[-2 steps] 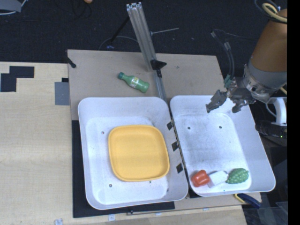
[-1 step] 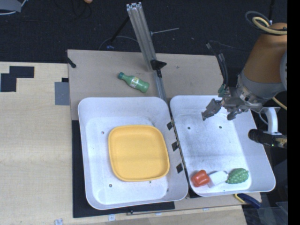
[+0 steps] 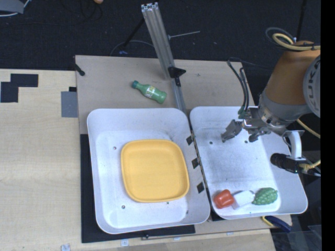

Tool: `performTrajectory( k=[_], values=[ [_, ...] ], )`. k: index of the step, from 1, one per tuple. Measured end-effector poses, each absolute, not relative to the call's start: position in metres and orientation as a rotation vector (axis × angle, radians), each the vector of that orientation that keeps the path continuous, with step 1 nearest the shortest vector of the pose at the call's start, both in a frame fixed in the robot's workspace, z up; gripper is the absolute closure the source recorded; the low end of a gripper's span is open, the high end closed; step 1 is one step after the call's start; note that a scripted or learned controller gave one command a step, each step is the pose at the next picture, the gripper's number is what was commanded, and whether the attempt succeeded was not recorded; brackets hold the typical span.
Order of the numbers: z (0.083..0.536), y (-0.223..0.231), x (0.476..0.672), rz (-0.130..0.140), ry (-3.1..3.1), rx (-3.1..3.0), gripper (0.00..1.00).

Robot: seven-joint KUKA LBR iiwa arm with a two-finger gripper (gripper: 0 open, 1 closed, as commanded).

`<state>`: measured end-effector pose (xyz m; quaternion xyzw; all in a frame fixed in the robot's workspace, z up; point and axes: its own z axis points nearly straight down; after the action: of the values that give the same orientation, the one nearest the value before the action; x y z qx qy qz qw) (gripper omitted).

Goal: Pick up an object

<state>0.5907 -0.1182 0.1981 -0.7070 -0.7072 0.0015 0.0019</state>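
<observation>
The grey arm (image 3: 296,82) reaches in from three o'clock, its orange band uppermost and the wrist bent down over the right bin (image 3: 209,120). The pincer (image 3: 242,133) hangs above the upper half of that bin, its two dark fingers spread apart with nothing between them; whether the tips touch the bin floor is hard to judge from this slant.

Three small things lie in a row along the bin's lower edge, at about six o'clock from the pincer and well apart from it: a red object (image 3: 223,198), a white object (image 3: 243,198) just beside it, and a green knobbly object (image 3: 265,196) touching the white one's far end.

In the left bin (image 3: 102,135) a yellow plate (image 3: 155,170) lies flat near the middle. A green bottle (image 3: 149,91) lies on its side on the surface (image 3: 104,82), at about ten o'clock from the pincer, beyond both bins.
</observation>
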Motion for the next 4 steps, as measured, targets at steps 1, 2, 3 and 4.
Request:
performTrajectory(
  k=[1, 2, 3, 4],
  values=[
    [0.136, -0.114, 0.588, 0.006, -2.219, -2.218, 0.00],
    [0.149, -0.116, 0.589, 0.001, -2.219, -2.223, 1.00],
    [0.196, -0.122, 0.597, -0.003, -2.222, -2.225, 1.00],
    [0.204, -0.123, 0.597, 0.000, -2.220, -2.223, 1.00]
  ],
)
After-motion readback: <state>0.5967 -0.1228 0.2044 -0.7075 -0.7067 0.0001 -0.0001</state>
